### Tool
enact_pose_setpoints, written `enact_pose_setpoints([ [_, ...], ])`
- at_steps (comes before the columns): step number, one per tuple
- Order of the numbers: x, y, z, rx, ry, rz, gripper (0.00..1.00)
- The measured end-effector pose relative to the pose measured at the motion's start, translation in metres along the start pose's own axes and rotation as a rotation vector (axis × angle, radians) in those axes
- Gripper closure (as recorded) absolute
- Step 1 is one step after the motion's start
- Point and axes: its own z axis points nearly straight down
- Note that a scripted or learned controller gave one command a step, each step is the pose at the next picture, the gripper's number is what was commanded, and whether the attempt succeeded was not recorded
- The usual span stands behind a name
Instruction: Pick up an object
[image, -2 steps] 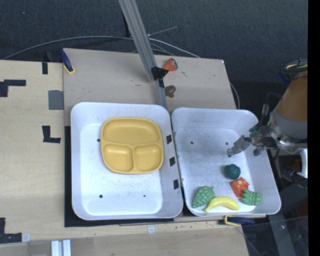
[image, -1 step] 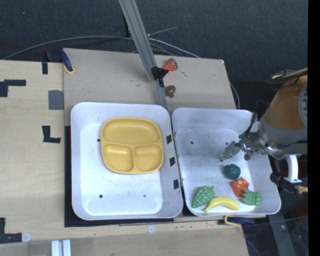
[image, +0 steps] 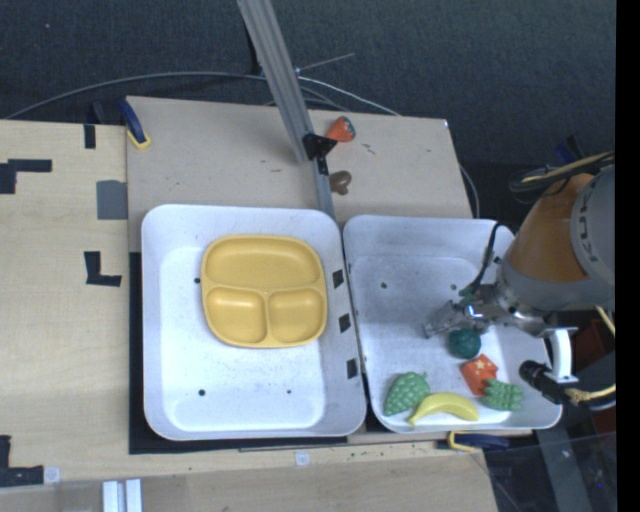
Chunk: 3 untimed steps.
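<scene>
My gripper (image: 452, 321) is low in the right bin (image: 400, 250), near the middle of its right half. A teal round object (image: 464, 345) lies just below it, close to or touching it; I cannot tell whether it is held. Along the bin's near edge lie a green bunch of grapes (image: 406, 392), a yellow banana (image: 446, 407), a red-orange piece (image: 479, 371) and a small green piece (image: 503, 395).
The left bin (image: 160, 300) holds a yellow divided plate (image: 265, 290). A grey pole (image: 285, 85) slants down from the top to the bins' shared far corner. The grey and orange arm (image: 560, 250) covers the right bin's right rim.
</scene>
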Motion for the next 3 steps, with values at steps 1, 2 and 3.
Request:
enact_pose_setpoints([
  [1,0.000,0.001,-0.013,-0.003,0.000,-0.001,1.00],
  [2,-0.005,0.009,-0.069,-0.010,-0.003,0.000,1.00],
  [3,-0.003,0.000,-0.120,-0.011,-0.002,0.000,1.00],
])
